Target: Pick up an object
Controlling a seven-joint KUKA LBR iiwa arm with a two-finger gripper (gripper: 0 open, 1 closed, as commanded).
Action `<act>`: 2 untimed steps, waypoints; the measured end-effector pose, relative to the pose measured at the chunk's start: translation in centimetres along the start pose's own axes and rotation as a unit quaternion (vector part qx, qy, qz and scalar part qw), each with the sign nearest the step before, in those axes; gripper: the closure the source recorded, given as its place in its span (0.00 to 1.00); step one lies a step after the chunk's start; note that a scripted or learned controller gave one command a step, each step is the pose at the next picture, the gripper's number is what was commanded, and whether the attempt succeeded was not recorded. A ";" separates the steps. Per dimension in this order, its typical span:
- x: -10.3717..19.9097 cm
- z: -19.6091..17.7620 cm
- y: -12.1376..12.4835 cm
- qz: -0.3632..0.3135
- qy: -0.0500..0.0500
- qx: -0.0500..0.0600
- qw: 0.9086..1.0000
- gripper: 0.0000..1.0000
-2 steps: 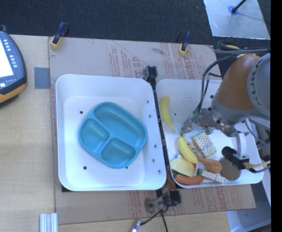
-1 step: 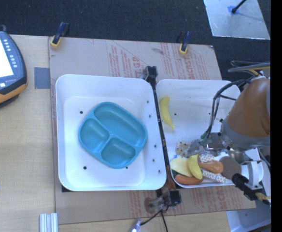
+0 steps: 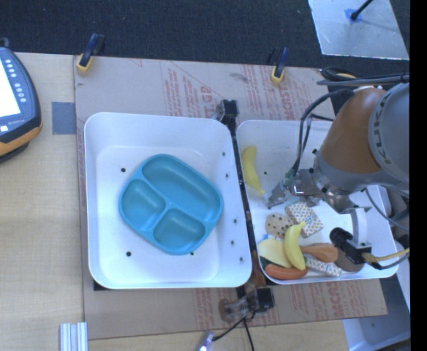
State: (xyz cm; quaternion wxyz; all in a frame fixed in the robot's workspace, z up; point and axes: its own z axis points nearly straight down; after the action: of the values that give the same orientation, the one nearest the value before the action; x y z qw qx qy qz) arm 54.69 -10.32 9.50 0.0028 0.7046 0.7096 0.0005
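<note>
My gripper (image 3: 290,190) hangs low over the middle of the right bin (image 3: 272,134), its metal fingers (image 3: 279,194) apart with nothing between them. Just below it lie waffle-patterned crackers (image 3: 303,218) and a round cookie (image 3: 275,224). A yellow banana (image 3: 294,246) lies across a pale yellow wedge (image 3: 271,251), with a sausage (image 3: 285,272) and an orange carrot-like piece (image 3: 322,252) at the bin's near edge. A second banana (image 3: 251,168) lies along the left wall, left of the gripper.
The left bin (image 3: 104,137) holds a blue divided plate (image 3: 171,203). A pendant with a screen (image 3: 1,101) rests on the bench at far left. Clamps (image 3: 88,53) hold the board at the far edge.
</note>
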 end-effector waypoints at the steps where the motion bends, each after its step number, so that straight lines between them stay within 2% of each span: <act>1: -2.3 -0.9 -7.2 0.001 0.002 0.005 1.000 0.00; 2: 1.1 -0.1 0.8 -0.001 0.000 -0.001 1.000 0.00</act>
State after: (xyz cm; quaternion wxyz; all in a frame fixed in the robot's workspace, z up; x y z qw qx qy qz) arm 55.45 -9.25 9.55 0.0040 0.7042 0.7100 0.0013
